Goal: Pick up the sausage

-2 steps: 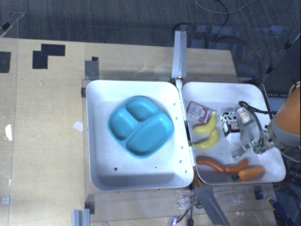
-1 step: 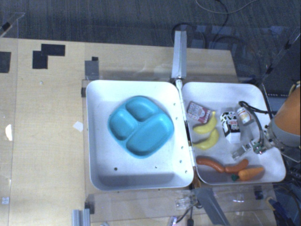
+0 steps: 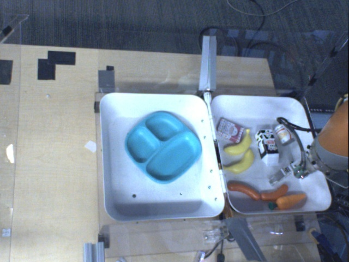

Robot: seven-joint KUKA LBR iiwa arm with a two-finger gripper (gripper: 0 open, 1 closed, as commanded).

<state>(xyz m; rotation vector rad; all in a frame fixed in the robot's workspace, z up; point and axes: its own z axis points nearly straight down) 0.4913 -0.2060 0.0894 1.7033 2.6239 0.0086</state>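
Sausage (image 3: pixel 256 191): lies along the right bin's (image 3: pixel 316 113) front wall, just left of the carrot (image 3: pixel 292 201).
Handling: likely light, smooth, slippery; grip mid-length, across.
Hand (image 3: pixel 283 171): above sausage, apparently open, empty.

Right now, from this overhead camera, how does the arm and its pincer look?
The arm enters from the right: a broad orange band over a grey body. The pincer is small, silver-grey metal, with black cables looping above it.
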